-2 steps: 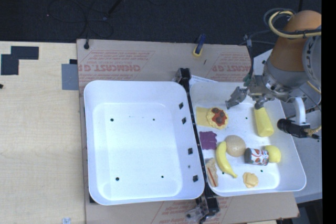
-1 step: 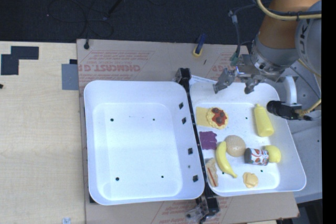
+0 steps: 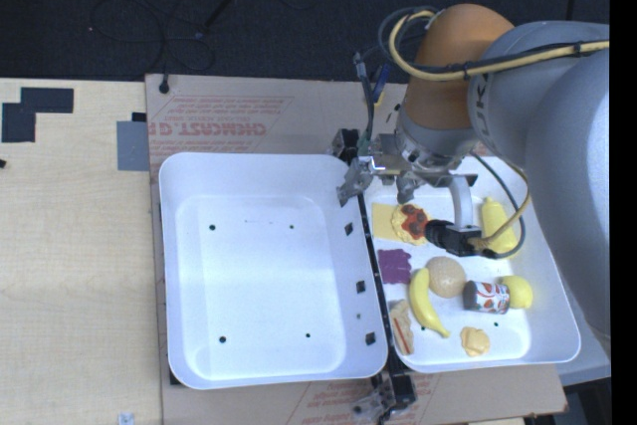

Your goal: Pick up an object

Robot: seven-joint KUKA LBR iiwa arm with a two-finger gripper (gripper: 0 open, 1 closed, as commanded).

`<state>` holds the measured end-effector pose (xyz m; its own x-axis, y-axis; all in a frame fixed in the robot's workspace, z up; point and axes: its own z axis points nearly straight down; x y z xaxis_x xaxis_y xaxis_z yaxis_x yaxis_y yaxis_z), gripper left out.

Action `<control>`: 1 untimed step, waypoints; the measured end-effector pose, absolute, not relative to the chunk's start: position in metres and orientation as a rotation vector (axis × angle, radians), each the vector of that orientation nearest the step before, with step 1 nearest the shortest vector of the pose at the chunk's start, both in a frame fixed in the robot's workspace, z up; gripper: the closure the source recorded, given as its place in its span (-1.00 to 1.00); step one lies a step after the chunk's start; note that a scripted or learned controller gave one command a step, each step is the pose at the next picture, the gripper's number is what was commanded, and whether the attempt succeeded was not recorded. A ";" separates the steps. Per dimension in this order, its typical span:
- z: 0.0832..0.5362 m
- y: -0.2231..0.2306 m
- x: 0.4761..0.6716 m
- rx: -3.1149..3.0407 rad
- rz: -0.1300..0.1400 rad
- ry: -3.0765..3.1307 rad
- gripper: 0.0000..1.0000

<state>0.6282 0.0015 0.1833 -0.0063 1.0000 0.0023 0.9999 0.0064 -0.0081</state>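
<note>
from my feed, the arm comes in from the right and bends down over the right bin, its orange band uppermost. the claw hangs over the top left corner of that bin, close to the wall it shares with the left bin. the wrist body covers it from above, so i cannot tell how wide it stands or whether it has hold of anything.

the things to pick all lie in the right bin. nearest is a flat yellow and red piece, just below the claw in the picture. it is perhaps touching the claw, though the slant makes that hard for me to judge. below it a purple piece lies near the left wall. a banana curves beside a tan round thing, touching it. right of those a can with a red label lies on its side, with a lemon at its far end. a longer yellow thing lies toward the right wall, level with the yellow and red piece. a small pale yellow chunk sits near the bottom rim, and a striped tan piece lies along the lower left wall.

both bins rest on brown cardboard on the pale wood tabletop.
</note>
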 end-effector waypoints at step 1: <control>0.249 0.032 0.625 -2.217 -0.004 -2.227 -1.00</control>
<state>0.6252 0.0318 0.2486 -0.0043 1.0000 0.0013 1.0000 0.0043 0.0021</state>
